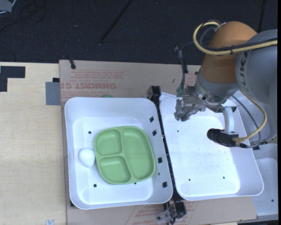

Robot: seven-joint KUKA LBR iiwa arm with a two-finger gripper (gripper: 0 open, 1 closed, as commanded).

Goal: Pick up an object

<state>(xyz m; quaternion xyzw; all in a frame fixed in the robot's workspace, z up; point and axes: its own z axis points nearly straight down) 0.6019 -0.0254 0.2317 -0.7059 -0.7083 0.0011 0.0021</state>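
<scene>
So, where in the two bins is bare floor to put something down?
The right white bin is bare below the tool. The left white bin is crowded: green divided plate, small white ball; free strip behind them.

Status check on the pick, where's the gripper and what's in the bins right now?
Gripper over right bin, far-left corner, carrying nothing visible. Green divided plate and white egg sit in left bin, egg touching the plate's left edge. Nothing blocking them.
</scene>
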